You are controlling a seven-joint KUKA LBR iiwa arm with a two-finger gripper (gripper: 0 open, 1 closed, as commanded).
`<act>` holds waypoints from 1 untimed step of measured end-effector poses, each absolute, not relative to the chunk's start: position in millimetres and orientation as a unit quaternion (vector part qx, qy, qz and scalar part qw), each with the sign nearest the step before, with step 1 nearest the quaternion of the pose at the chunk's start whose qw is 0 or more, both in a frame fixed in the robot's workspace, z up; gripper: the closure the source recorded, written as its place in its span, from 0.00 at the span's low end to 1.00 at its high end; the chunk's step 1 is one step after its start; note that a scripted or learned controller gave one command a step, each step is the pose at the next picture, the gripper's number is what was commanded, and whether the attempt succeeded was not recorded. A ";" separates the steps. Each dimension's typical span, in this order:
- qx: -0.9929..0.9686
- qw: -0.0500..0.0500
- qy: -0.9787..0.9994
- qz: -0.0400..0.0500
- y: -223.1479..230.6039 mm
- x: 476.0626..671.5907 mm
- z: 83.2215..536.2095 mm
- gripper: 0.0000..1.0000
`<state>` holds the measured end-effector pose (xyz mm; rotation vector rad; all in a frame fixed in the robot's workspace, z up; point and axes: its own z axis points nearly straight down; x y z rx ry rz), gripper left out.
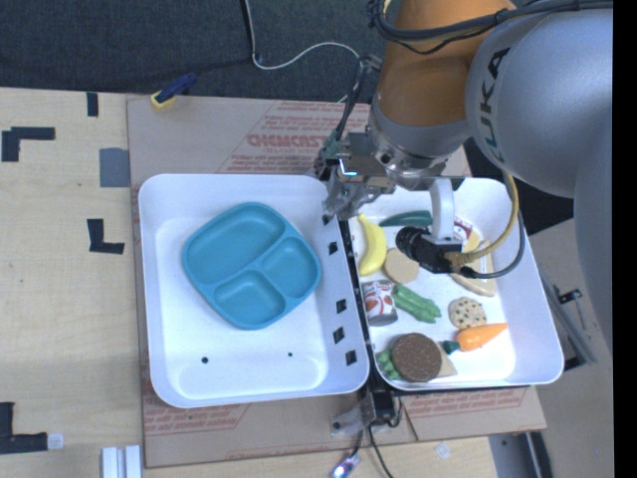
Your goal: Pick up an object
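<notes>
The gripper hangs at the far left corner of the right bin; whether it is open cannot be told. The banana lies just beside it, along the left edge. Descending here risks hitting the bin wall.

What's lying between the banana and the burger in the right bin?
In the camera view, a small can and a green pod lie between them.
</notes>
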<state>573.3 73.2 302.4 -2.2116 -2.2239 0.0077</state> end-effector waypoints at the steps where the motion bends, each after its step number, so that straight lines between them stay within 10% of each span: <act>1: -0.709 0.002 -0.705 0.004 18.3 541.5 260.7 1.00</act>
